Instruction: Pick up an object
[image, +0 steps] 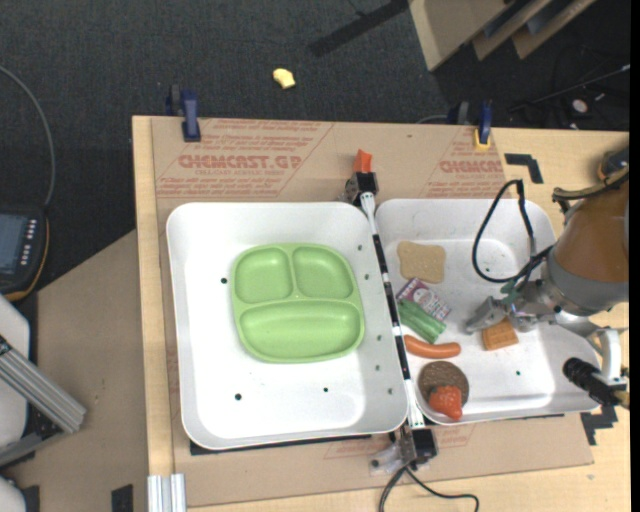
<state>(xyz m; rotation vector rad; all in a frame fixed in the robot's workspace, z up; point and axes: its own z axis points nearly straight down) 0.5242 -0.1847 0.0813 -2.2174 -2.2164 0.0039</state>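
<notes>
My gripper (488, 318) is low in the right bin (520, 392), near its middle, with the arm coming in from the right. A small orange-brown block (499, 337) lies right beneath and against the gripper's tip, partly covered by it. To the left lie a slice of toast (422, 261), a purple and white packet (421, 296), a green piece (421, 321) and an orange sausage (432, 348). A brown round piece (441, 377) with a red item (448, 400) on it sits at the bin's front left.
The left bin (200, 380) holds a green divided plate (296, 302). A black cable (497, 230) loops over the back of the right bin. Clamps stand on the bench's far edge. The divider between the bins runs beside the toast and sausage.
</notes>
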